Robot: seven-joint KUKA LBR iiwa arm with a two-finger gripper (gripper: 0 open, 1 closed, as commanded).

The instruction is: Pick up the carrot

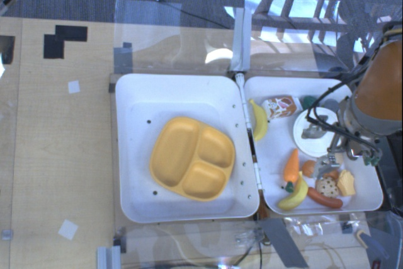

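The carrot point(291, 166) is orange with a green end and lies nearly upright in the right bin point(371, 201), left of centre. Just below it curves a yellow banana point(295, 194). My gripper point(330, 162) hangs over the right half of that bin, roughly a hand's width to the right of the carrot and apart from it. It sits above a small orange piece point(308, 167) and a cookie point(325, 186). The grey wrist and orange band point(383, 82) cover the bin's right side.
The right bin also holds a second banana point(258, 120) by the divider, a red-labelled packet point(279, 107), a white round disc point(313, 133), a sausage point(324, 200) and a cheese wedge point(346, 183). In the left bin point(135, 135) rests a yellow divided plate point(192, 157).
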